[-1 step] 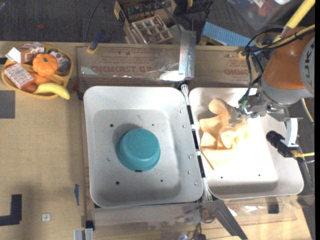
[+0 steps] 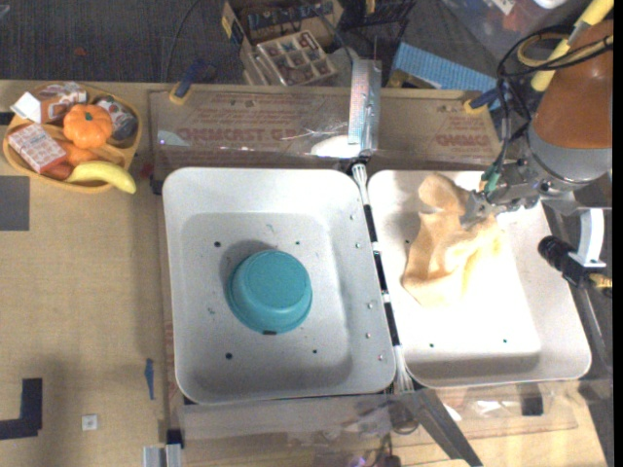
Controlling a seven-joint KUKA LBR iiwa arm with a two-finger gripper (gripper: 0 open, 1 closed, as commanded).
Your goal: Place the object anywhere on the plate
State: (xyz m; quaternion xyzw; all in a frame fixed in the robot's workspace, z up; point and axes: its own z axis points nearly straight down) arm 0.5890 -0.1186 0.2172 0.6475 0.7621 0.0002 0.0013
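Camera view, from above at a slant. Two shallow white bins side by side on the desk (image 2: 78, 290). In the left bin (image 2: 195, 212), an upturned teal plate or shallow bowl (image 2: 271, 290), round, lying a little below the bin's middle, apart from every wall. In the right bin (image 2: 506, 329), to the right of the teal plate across the divide between the bins, a limp tan and pale-yellow cloth (image 2: 443, 246), crumpled, its upper end raised toward the bin's far right corner, its lower end spread on the bin floor. Gripper (image 2: 484, 202) at the cloth's raised upper right edge, touching or pinching it; fingers too small and blurred against the cloth, so cannot tell whether apart or together. Grey arm with orange band (image 2: 579, 105) above and to the right of the gripper. Far left of the teal plate, on the desk's top left corner, a yellow dish (image 2: 29, 159) with a banana (image 2: 102, 175), a small orange pumpkin (image 2: 88, 125) and little packets
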